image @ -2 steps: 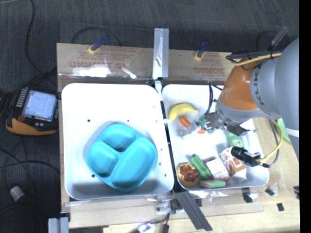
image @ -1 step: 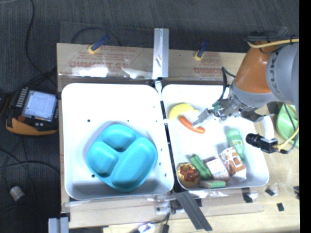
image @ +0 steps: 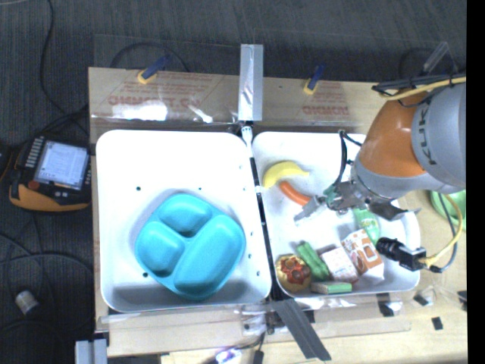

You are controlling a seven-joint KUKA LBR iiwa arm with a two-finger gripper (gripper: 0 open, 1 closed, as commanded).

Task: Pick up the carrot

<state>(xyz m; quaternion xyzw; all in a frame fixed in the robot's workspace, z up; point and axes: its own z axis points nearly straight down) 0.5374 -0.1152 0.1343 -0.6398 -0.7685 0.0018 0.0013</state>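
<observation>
Orange carrot (image: 294, 193): short plastic piece in the right white bin (image: 267, 226), just near-right of the yellow plastic banana (image: 282, 173).
Jaws (image: 318, 205): spread apart, grasping nothing, just right of the carrot.
Left bin: blue three-section plate (image: 191, 243).

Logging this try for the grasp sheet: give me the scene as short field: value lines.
carrot: orange, lying in the right bin near its left wall, just below the banana; point
tool: low over the right bin, right beside the carrot's right end
grasp: carrot not seen between the fingers
left bin: white, holds a blue sectioned tray
other items in right bin: small food packages and toy foods along the near side
</observation>
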